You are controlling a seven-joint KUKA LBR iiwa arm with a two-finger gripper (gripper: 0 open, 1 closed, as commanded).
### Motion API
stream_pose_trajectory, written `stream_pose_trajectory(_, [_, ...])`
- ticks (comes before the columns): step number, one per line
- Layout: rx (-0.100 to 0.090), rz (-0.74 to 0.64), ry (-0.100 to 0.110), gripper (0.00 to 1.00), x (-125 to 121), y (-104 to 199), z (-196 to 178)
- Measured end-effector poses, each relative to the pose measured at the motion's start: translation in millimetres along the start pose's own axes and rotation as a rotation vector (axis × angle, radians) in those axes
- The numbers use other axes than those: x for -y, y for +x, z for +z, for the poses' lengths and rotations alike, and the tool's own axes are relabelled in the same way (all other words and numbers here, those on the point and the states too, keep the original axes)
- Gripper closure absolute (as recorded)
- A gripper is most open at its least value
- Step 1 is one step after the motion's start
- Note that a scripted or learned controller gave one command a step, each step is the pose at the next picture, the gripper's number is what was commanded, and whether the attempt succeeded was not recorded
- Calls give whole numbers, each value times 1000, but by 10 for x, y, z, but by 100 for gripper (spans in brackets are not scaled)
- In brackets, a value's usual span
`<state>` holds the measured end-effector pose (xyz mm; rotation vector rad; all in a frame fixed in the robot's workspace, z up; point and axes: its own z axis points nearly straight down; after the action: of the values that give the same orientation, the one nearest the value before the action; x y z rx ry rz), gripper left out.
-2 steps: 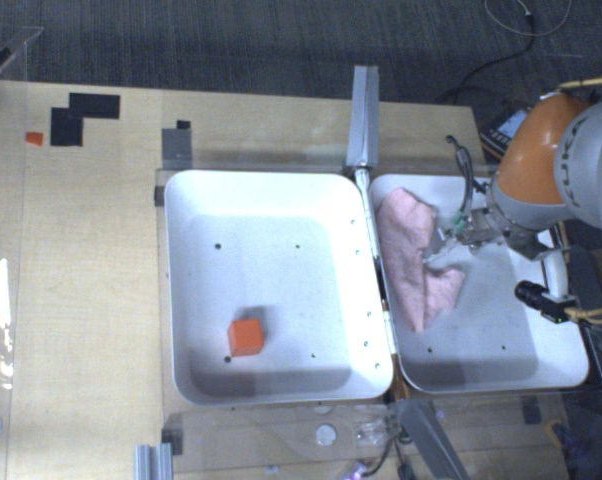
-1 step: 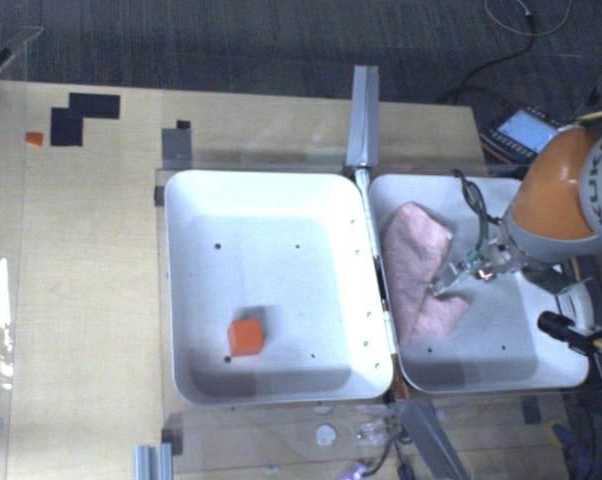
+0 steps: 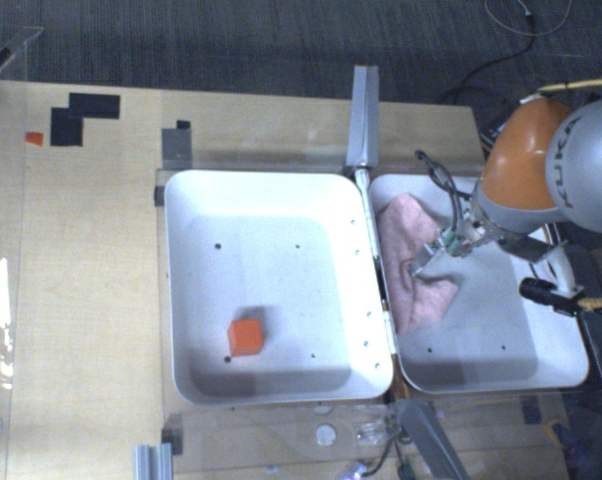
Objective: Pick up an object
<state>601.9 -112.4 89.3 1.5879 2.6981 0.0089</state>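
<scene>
Touching pink cloth (image 3: 409,260) | claw (image 3: 428,263) | right bin (image 3: 501,363) | orange block (image 3: 246,337) left bin (image 3: 271,203)

Beneath my arm: soft pink cloth (image 3: 413,268), rumpled and matt; smooth white plastic bins (image 3: 281,193); pale wooden worktop (image 3: 81,288), faintly glossy.

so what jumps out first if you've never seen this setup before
Probably the arm's orange band at the right, bright against the grey. Below it the gripper is down on a crumpled pink cloth along the left side of the right bin. The small orange block lies alone at the lower left of the left bin.
</scene>
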Motion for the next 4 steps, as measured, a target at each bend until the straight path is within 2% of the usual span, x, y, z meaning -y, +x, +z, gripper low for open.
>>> stream_pose_trajectory(1, [-12,9,21,0,-613,-241,11])
stream_pose_trajectory(2, [0,-2,2,0,-110,-19,4])
stream_pose_trajectory(3, [4,-189,-4,0,318,240,-15])
stream_pose_trajectory(4, [0,-106,0,0,-248,132,2])
